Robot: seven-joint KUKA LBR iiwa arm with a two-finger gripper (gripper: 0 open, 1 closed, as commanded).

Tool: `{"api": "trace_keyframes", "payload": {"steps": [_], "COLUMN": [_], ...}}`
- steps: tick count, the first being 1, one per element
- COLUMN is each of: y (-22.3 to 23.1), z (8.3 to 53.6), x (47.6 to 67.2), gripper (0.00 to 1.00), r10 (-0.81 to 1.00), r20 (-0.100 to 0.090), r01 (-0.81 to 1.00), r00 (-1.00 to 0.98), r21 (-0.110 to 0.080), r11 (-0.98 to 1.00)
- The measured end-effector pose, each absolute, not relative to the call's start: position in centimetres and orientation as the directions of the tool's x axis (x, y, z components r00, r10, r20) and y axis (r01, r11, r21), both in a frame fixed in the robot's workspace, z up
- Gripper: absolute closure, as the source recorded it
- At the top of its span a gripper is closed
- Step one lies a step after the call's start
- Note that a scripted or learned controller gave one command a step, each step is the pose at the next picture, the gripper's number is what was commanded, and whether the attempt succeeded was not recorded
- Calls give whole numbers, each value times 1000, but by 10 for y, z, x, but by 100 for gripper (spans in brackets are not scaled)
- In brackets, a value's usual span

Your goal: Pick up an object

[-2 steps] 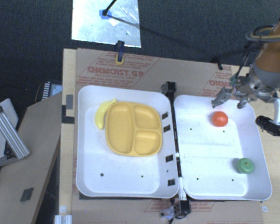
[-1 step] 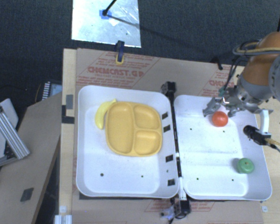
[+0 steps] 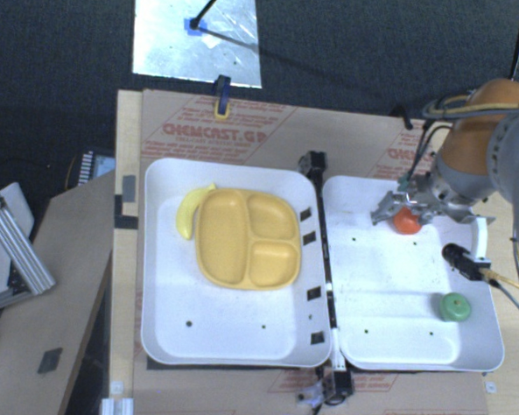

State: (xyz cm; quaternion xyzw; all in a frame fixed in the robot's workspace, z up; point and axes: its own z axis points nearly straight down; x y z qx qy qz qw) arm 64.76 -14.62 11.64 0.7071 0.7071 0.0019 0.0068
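While the arm reaches in over the right side of the table, I see the gripper low in the right bin, near that bin's far edge and toward its far left corner. A small orange-red object sits right at the metal fingers, touching or very nearly so. From this slanted overhead angle I cannot tell whether the object is truly clamped between them or merely lying beside them on the bin floor, so I will not call it held; the fingers look fairly spread, but I would not swear to it.

A green round object rests well apart, near the right bin's right edge and toward its near corner; I judge it an alternative target, out of the gripper's way for now.

The left bin carries a yellow divided plate in its middle, with a banana tucked against the plate's left rim.

My judgement is that the grasp on the orange-red object is under way but unconfirmed; a lift would show whether it comes along.
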Motion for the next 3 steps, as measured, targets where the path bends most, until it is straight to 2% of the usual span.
{"api": "trace_keyframes", "payload": {"steps": [1,2,3], "y": [-147,-146,-145], "z": [112,122,174], "x": [648,650,641], "gripper": [0,100,100], "r10": [1000,1000,1000], "r20": [-8,-6,-1], "r01": [1000,1000,1000], "r00": [0,-1,1], "r21": [12,16,6], "r11": [0,1,-1]}}
